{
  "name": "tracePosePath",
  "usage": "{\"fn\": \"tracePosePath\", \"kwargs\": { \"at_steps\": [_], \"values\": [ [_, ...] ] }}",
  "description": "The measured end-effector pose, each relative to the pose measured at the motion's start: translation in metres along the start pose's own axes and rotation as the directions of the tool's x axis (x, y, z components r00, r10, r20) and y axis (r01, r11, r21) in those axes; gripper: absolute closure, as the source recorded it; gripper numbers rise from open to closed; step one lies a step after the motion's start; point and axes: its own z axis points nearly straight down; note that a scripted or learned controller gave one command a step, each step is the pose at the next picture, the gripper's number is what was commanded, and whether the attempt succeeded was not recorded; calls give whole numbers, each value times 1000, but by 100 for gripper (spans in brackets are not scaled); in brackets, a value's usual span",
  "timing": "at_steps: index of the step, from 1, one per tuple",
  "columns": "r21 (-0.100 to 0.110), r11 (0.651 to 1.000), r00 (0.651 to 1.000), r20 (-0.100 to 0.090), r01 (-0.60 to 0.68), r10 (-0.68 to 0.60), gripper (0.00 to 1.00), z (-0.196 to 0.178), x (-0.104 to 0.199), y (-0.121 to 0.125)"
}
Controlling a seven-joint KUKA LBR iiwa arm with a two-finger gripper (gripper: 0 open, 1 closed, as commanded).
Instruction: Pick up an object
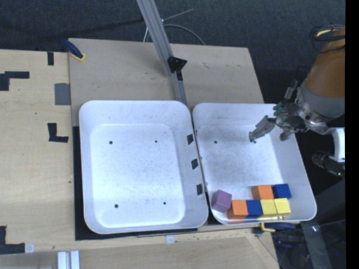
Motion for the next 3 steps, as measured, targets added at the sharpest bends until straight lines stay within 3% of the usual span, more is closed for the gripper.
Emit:
{"fn": "tracePosePath", "kwargs": {
  "at_steps": [1, 2, 3],
  "values": [
    [8, 1000, 1000, -2, 2, -2, 0, 78, 42, 11],
    [-2, 1000, 1000, 0, 2, -2, 0, 62, 56, 43],
    [5, 1000, 1000, 1, -1, 1, 0, 123, 61, 40]
  ]
}}
